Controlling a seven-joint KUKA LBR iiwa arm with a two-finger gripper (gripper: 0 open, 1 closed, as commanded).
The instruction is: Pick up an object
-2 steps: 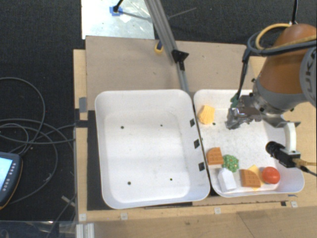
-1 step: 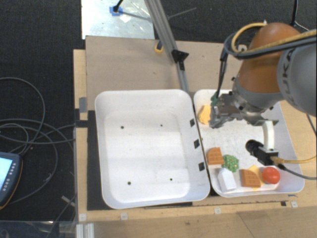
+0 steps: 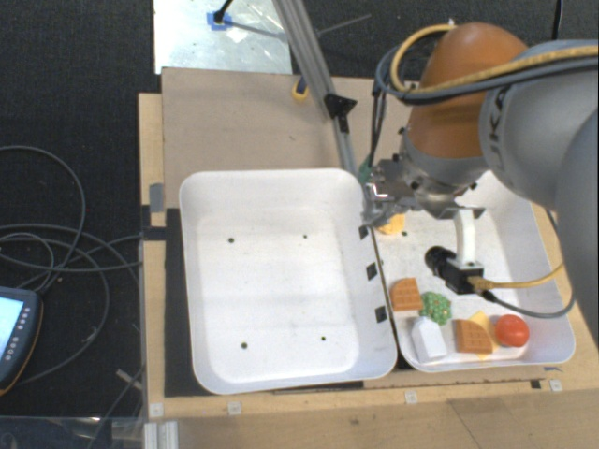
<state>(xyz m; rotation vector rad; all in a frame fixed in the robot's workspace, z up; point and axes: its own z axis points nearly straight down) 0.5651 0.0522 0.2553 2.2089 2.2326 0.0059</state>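
Bulking over the right of the camera view, my arm's orange band [image 3: 466, 68] and grey wrist hang above the right bin [image 3: 552, 251], with the tool [image 3: 386, 206] down at that bin's upper left corner, hard against the wall it shares with the left bin [image 3: 271, 279]. I cannot tell how far the tool is open or whether it has hold of anything, since the wrist covers it from above. A yellow piece [image 3: 394, 223] peeks out just beneath it, and I take that for the object I am after. Other candidates sit clustered at the near end of the right bin: a waffle-brown piece [image 3: 406, 294], a green knobbly piece [image 3: 436, 305], a white block [image 3: 429, 340], an orange wafer [image 3: 473, 337] with a pale yellow wedge [image 3: 480, 320] behind it, and a red ball [image 3: 511, 329]. To do this step well, I judge the tool should descend straight, keep clear of the shared wall so nothing snags the rim, centre on the yellow piece rather than its edge, and close firmly before any lift. Both bins rest on the bench [image 3: 234, 120].
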